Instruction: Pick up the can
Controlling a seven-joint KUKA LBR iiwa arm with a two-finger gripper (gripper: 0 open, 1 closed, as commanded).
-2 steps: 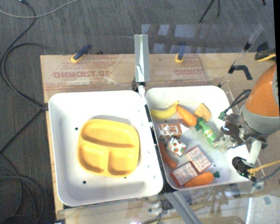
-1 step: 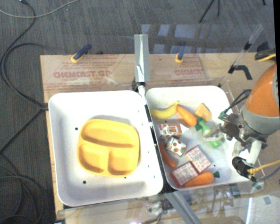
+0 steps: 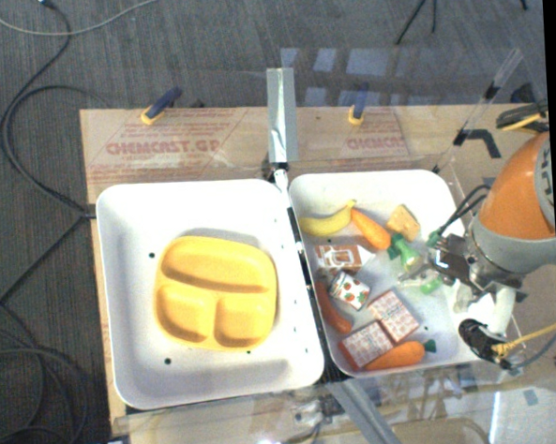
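We cannot make out the can with certainty in the crowded right bin (image 3: 442, 184). A blurred green-and-grey jumble (image 3: 408, 258) lies there, just beside the gripper (image 3: 442, 259), near the bin's right wall. Whether the gripper is clenched, released or grasping anything, we cannot tell. A banana (image 3: 326, 222), carrots and small cartons lie nearby.
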